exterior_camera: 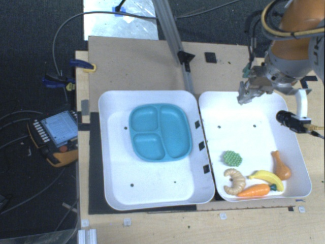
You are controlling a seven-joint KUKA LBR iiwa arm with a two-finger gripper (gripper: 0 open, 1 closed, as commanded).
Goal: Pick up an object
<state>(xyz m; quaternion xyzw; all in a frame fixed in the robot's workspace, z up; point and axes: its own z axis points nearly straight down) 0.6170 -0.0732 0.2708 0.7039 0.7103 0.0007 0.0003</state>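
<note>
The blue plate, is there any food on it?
Empty. The blue plate lies flat in the left bin, and all three of its sections show bare blue. The toy foods lie in the right bin.

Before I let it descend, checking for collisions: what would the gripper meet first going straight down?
Probably the bare floor of the right white bin near its far edge; the gripper hangs there, well apart from the toy food, though depth is unclear.

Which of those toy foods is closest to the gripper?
The round green one; it lies highest in the right bin, apart from the others clustered below, nearest the gripper.
</note>
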